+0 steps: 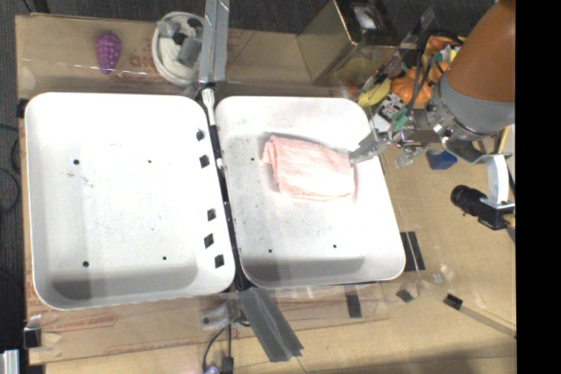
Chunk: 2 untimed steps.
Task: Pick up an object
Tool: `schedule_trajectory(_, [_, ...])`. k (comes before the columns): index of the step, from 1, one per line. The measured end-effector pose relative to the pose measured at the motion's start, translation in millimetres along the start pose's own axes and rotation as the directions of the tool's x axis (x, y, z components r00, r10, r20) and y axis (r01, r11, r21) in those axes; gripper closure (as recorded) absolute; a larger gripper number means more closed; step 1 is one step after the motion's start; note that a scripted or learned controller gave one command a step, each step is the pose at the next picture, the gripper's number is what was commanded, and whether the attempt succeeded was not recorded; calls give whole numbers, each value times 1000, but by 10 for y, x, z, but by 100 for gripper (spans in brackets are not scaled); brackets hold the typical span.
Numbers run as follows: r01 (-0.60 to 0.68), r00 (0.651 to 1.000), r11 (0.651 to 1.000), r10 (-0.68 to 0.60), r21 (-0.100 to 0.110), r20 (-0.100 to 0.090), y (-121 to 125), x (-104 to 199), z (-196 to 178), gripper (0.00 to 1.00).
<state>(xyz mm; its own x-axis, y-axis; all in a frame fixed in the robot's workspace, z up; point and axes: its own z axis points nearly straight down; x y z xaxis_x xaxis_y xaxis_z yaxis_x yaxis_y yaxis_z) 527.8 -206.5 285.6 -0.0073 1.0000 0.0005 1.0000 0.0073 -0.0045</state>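
Observation:
A folded pink cloth [308, 168] lies flat in the right bin [307, 254], toward its back half. My gripper [368, 149] hangs at the cloth's right edge, close to the bin's right wall, with the grey arm and its orange band [486, 48] reaching in from the right. A finger tip [361, 154] sits just by the cloth's upper right corner; nothing is lifted.
The left bin [114, 276] stands beside the right one, split by a central divider [215, 188]. Behind the bins sit a purple toy [108, 51], a white roll [178, 46], a metal box [346, 35] and a heap of colourful items [403, 83].

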Motion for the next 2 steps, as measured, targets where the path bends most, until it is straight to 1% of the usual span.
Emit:
schedule_trajectory(1, [-181, 984, 984, 181, -4, 1, 158, 368, 2, 0])
schedule_trajectory(2, [21, 1000, 1000, -21, 1, 0, 629, 643, 1044, 0])
